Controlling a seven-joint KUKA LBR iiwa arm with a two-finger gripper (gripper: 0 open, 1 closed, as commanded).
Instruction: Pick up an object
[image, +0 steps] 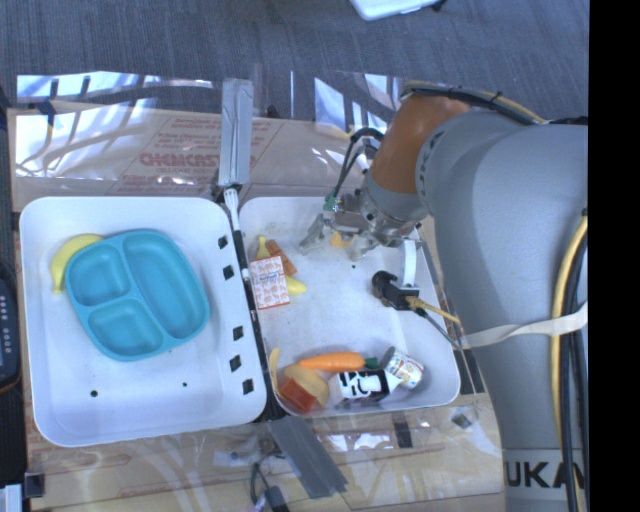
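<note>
My gripper (332, 240) hangs low over the far end of the right bin (340, 320), its two fingers spread apart and open; I see nothing clearly held between them. Just left of it lie a small brown-and-yellow piece (274, 250), an orange-and-white packet (268, 282) and a yellow bit (296, 288). At the bin's near end rest a carrot (332, 362), a red-and-yellow fruit piece (300, 388), a black-and-white bottle (362, 384) and a small can (406, 372). The arm covers the bin's far right corner.
The left bin (60, 390) holds a blue divided plate (135, 292) with a yellow banana (64, 258) partly tucked under its left rim. A ridge with black clips (238, 300) separates the two bins.
</note>
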